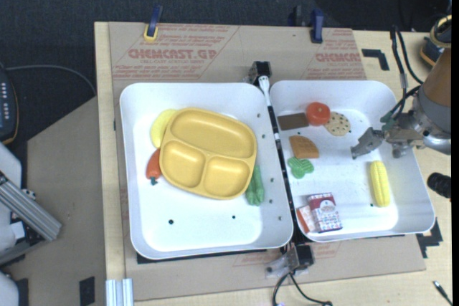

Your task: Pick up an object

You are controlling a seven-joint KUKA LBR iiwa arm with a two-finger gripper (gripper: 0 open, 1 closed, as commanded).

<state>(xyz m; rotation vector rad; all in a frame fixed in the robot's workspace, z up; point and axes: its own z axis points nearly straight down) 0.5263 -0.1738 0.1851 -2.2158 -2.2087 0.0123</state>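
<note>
1. Yellow plastic corn cob [379,183] is lying in the right white bin [401,222], near its right wall.
2. Grey two-finger gripper [369,142] is hovering just beyond the cob, apparently spread and gripping nothing.
3. Descending squarely over the cob's middle looks best, avoiding the wall.

grey metal pincer [373,142], black cables

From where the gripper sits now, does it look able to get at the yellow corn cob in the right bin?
Probably yes. The corn cob lies alone on bare bin floor just below the gripper, with nothing lying between them.
</note>
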